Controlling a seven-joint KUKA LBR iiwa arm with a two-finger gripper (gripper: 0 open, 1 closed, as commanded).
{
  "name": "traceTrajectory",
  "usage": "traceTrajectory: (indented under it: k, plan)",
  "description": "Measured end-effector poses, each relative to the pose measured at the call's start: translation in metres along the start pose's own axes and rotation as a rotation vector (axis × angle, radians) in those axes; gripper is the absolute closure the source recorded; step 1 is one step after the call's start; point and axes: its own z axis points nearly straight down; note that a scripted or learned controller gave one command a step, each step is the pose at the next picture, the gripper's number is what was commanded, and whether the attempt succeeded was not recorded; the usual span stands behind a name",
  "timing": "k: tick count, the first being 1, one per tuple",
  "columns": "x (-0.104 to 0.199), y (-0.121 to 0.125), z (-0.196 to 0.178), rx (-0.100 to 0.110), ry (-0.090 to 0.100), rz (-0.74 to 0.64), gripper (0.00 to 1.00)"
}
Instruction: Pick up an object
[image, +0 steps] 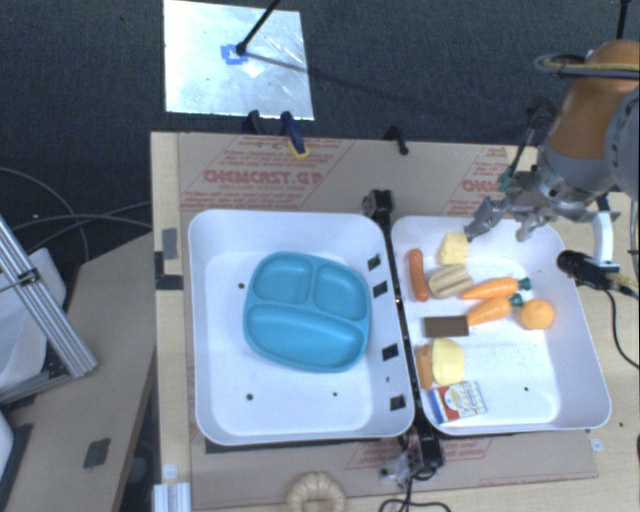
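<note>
Nearest the camera, a small red-and-white carton (459, 401) was seen in the right bin (580, 395), with a yellow block (447, 360), brown bar (446, 326), two carrots (490, 290), orange (537, 315) and sausage (418, 274) beyond. The gripper (505, 222) was held above the far rim, fingers spread, nothing gripped. A blue plate (306, 310) was seen in the left bin (225, 400).

a dark blue carpet floor (80, 90) lies behind the cardboard-topped surface (270, 170). a shiny metal sheet (235, 60) rests on it beyond the surface; cables (60, 220) trail left.
</note>
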Motion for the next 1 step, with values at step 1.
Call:
traceTrajectory:
  k: [1]
  plan:
    - [0.0003, 0.0029, -0.0083, -0.013, -0.002, -0.002, 0.0]
